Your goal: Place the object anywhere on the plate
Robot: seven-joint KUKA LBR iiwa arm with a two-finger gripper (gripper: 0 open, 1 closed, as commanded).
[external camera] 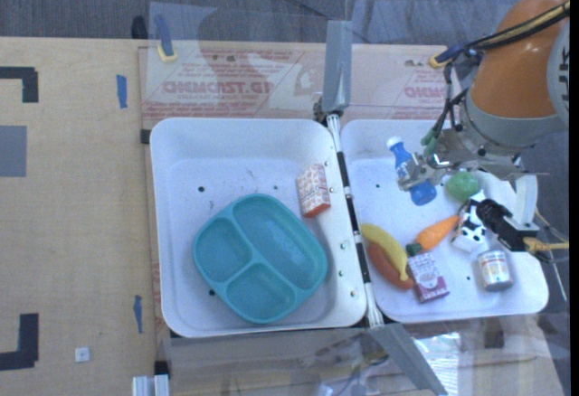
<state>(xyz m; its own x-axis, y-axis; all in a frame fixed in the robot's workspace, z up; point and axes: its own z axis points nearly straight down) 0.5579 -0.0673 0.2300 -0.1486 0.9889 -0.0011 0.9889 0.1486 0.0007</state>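
A teal divided plate (260,257) lies in the left bin (181,150). Just beyond the plate's far right corner, a small red-and-white carton (314,190) stands by the bin's right wall. My gripper (418,170) hangs over the far left part of the right bin (362,146), directly above a blue bottle (423,194) with a white cap. The gripper covers the bottle's middle, so contact between them is not visible.
The right bin also holds a green object (462,184), a carrot (436,231), a banana (384,249), a red carton (428,278), a black-and-white cow toy (470,231) and a small can (494,269). A metal divider (348,222) separates the bins.
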